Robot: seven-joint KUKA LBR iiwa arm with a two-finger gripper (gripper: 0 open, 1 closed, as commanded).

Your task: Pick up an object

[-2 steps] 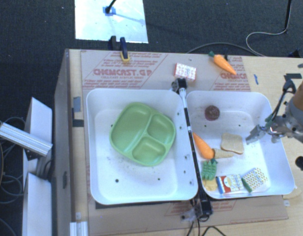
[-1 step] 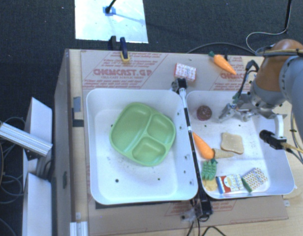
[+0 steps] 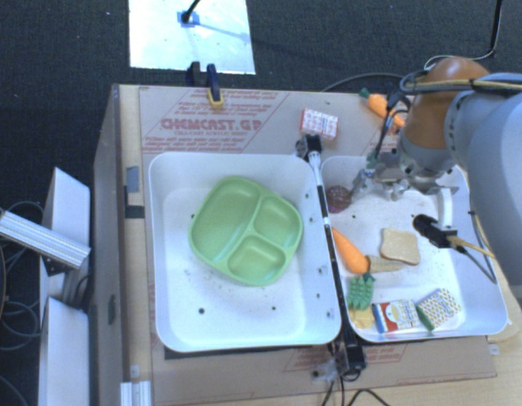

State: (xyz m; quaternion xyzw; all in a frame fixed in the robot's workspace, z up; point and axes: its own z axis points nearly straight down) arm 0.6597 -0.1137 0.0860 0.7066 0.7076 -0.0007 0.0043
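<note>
Your gripper (image 3: 380,184) is hanging over the back end of the right bin (image 3: 491,313), with its fingers spread and nothing sitting between them. So nothing is getting picked right now; all the candidate objects are lying in that bin. A dark red round piece (image 3: 339,197) is sitting just beside the fingers, on the view's left, close to the bin's wall. Further forward, a carrot (image 3: 350,252) is lying at a slant along that same wall. A toast slice (image 3: 400,245) is resting mid-bin, with a paler slice (image 3: 382,266) lying between it and the carrot. A green leafy toy (image 3: 359,293), a red and white carton (image 3: 396,315) and a checkered box (image 3: 438,307) are lining the front edge. The left bin (image 3: 163,252) is holding a green divided plate (image 3: 246,229). On the desk (image 3: 244,121), a small red and white box (image 3: 319,123) is lying behind the bins.
</note>
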